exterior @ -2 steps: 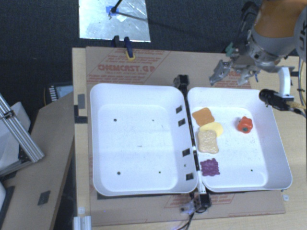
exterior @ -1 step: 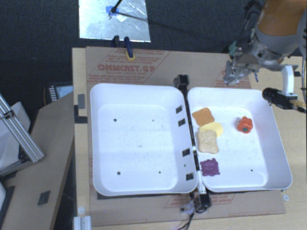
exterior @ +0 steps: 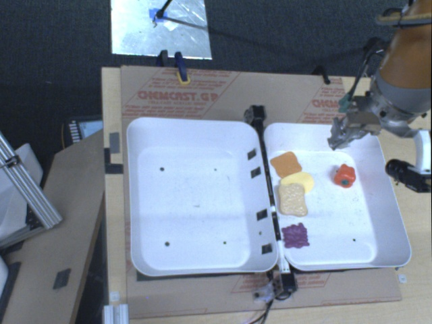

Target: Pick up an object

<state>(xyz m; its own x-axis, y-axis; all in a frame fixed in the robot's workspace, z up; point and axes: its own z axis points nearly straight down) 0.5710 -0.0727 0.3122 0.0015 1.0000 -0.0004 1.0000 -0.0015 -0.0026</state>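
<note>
Dark carpet surrounds the table, whose brown top carries two shallow white bins side by side. Over on the left, the left bin sits with its bare floor showing. All the action is in the right bin, where five small things lie. An orange slab sits near the divider, and just below it a yellow piece touches a pale toast slice. Further down, apart from those, lies a purple cluster, possibly toy grapes, though it is too small to be sure. Off to the right, on its own, rests a red pepper.

And there is the arm, reaching in from the right, orange band above the wrist. Its claw hangs over the bin's upper part, above and a little left of the pepper, right of the orange slab. Whether the claw is spread or closed cannot be told at this angle, and nothing can be seen gripped in it.

Beyond the table, a shiny foil sheet lies on the carpet.
</note>
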